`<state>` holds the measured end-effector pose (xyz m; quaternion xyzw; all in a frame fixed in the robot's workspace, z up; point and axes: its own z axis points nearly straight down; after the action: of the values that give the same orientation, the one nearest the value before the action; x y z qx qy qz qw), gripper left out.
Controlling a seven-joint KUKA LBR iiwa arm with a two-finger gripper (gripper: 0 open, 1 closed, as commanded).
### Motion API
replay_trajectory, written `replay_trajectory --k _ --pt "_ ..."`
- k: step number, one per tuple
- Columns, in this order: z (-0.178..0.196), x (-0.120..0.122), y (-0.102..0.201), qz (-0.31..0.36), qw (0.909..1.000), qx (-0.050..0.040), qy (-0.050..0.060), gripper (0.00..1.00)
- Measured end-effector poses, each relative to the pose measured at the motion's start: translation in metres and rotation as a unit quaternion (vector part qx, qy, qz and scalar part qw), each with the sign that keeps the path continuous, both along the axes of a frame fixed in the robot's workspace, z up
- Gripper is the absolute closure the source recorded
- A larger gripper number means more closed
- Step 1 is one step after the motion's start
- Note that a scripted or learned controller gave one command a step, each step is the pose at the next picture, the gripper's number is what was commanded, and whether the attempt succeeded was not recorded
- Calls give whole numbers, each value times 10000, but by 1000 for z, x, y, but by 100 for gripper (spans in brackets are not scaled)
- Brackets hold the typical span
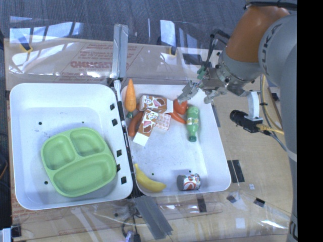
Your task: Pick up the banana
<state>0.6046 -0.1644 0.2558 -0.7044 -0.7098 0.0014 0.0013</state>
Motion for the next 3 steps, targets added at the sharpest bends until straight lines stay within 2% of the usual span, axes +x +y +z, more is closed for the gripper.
replay_trajectory --k 1,2,3 --pt "8 -76 -22 691 9976 3 -11 0" --pt "-23 -125 116 2174 9761 12 3 0" --pt "-65 -128 109 3372 9414 16 1 0"
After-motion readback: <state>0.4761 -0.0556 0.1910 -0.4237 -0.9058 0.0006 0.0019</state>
